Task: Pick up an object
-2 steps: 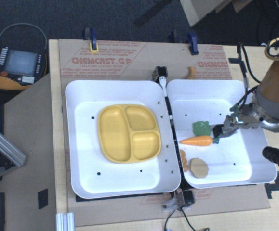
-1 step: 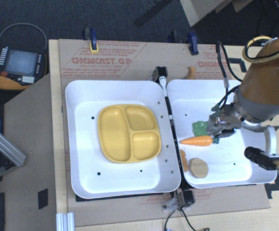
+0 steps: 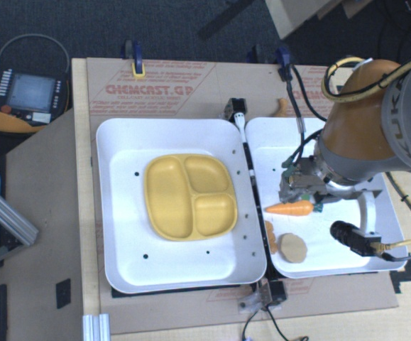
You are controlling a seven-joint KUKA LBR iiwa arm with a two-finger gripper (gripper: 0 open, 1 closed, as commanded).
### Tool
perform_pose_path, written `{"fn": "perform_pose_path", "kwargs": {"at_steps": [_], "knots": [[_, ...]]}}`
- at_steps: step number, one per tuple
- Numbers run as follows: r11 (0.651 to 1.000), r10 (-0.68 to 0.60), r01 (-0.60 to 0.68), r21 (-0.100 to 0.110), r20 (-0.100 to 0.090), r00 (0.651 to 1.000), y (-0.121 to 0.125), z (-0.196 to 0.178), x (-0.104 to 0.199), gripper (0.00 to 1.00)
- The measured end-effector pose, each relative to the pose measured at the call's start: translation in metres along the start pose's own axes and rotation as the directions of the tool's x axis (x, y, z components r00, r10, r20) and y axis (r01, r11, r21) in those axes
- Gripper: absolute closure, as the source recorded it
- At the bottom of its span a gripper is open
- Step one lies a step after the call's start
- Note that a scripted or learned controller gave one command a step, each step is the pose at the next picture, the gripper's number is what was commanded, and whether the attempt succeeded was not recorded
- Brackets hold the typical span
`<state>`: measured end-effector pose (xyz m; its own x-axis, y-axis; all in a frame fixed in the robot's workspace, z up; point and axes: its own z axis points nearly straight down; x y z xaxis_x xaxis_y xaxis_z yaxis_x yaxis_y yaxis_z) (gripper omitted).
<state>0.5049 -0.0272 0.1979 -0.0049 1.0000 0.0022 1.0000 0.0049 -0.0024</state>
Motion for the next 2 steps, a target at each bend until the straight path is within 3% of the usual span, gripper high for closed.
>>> {"fn": "perform_pose_path", "kwargs": {"at_steps": [1, 2], "knots": [[1.0, 0.002, -0.002, -0.006, 0.002, 1.0, -0.001, -0.02, 0.049, 1.0], [1.0, 0.0, 0.0, -0.004, 0.001, 1.0, -0.017, -0.03, 0.098, 1.0]]}}
